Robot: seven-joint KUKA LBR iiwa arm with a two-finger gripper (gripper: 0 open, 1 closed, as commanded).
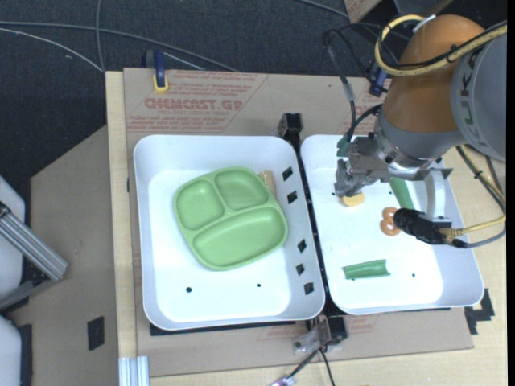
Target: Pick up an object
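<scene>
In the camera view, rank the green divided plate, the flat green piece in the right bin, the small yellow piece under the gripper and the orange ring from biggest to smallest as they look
1. green divided plate
2. flat green piece
3. orange ring and yellow piece: both small and look alike, and each is partly hidden, so no ranking.

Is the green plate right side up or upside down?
Right side up. The green plate lies flat in the left bin, and its three hollow sections face up.

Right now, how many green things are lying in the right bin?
2: a green block near the front of the right bin, and a green strip further back, partly behind the arm. The arm could be hiding more.
</scene>
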